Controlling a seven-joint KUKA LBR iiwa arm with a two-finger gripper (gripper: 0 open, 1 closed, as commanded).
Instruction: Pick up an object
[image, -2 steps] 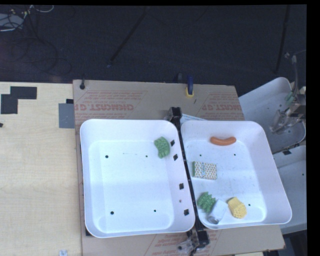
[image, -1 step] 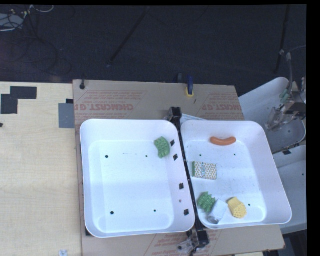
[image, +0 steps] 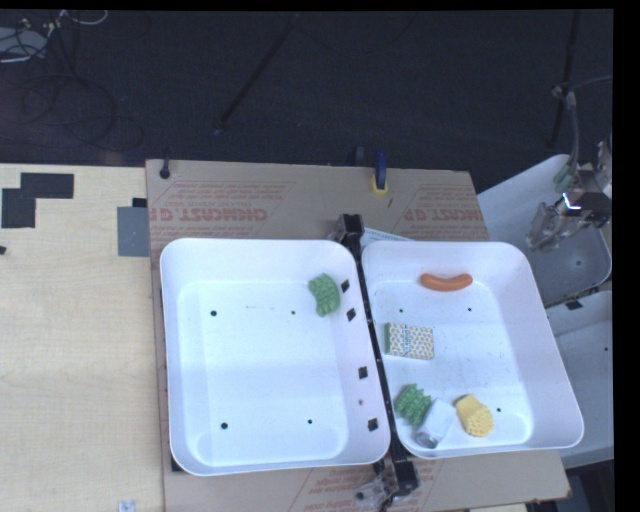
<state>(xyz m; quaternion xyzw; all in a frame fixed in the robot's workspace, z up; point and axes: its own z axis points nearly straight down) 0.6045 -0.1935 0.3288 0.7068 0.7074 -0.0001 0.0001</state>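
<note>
Robot arm (image: 592, 203) at the far right of the view, seen from above at a slant. A short stretch of its end shows as a dark block with a pale, bright patch on its left face. The gripper (image: 560, 222) sits just left of and slightly below this block, as a small cluster of grey metal parts pointing down and to the left. A thin line rises from just above the gripper towards the top of the view. The picture is too small and blurred to make out more of the gripper's state.
</note>
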